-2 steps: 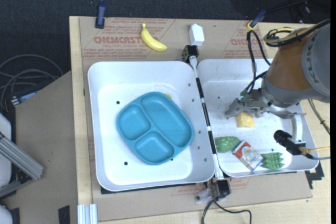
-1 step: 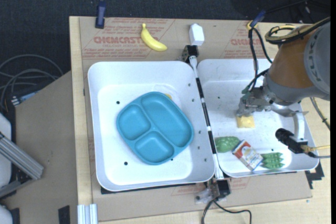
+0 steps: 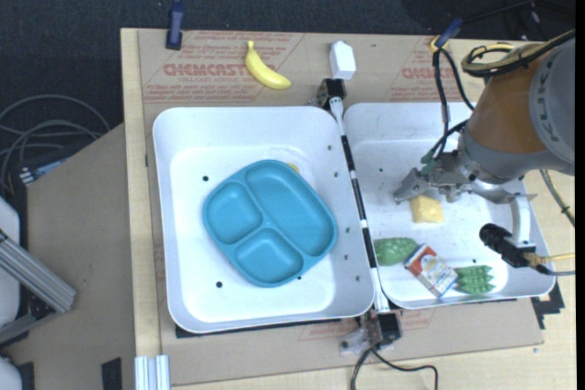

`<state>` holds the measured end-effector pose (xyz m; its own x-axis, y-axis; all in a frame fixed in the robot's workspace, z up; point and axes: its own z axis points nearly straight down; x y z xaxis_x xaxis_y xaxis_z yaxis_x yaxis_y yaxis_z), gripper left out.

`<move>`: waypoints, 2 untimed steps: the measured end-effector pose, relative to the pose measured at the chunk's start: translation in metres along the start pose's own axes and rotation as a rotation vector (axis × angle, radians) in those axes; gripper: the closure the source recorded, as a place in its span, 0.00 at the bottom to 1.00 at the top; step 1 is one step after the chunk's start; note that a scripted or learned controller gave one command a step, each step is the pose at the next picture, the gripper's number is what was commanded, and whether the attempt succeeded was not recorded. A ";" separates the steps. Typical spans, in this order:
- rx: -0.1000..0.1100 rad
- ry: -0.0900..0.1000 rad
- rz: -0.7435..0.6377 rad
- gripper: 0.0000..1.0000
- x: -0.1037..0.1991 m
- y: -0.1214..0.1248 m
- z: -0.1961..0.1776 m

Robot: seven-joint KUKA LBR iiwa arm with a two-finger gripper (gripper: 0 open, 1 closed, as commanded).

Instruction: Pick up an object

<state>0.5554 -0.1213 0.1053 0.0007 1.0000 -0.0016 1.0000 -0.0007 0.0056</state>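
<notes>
My gripper (image 3: 428, 187) hangs low over the middle of the right bin (image 3: 393, 128). A small yellow block (image 3: 427, 211) lies just below its tip, touching or nearly touching it. Nearer the bin's front lie a green leafy piece (image 3: 395, 249), a red and white packet (image 3: 430, 270) and another green piece (image 3: 476, 279). The grey arm with its orange band (image 3: 512, 114) comes in from the right and hides part of the bin's right side.
The left bin (image 3: 183, 142) holds a blue divided plate (image 3: 267, 221). Behind the bins, a yellow banana (image 3: 266, 68), a small white block (image 3: 343, 58) and a blue clip (image 3: 175, 25) lie on the cardboard bench top.
</notes>
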 end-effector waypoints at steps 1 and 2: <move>0.001 0.000 0.000 0.00 0.012 -0.013 0.019; 0.008 0.003 0.000 0.00 -0.012 -0.028 0.021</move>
<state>0.5279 -0.1336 0.0844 0.0008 1.0000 0.0013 1.0000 -0.0008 -0.0026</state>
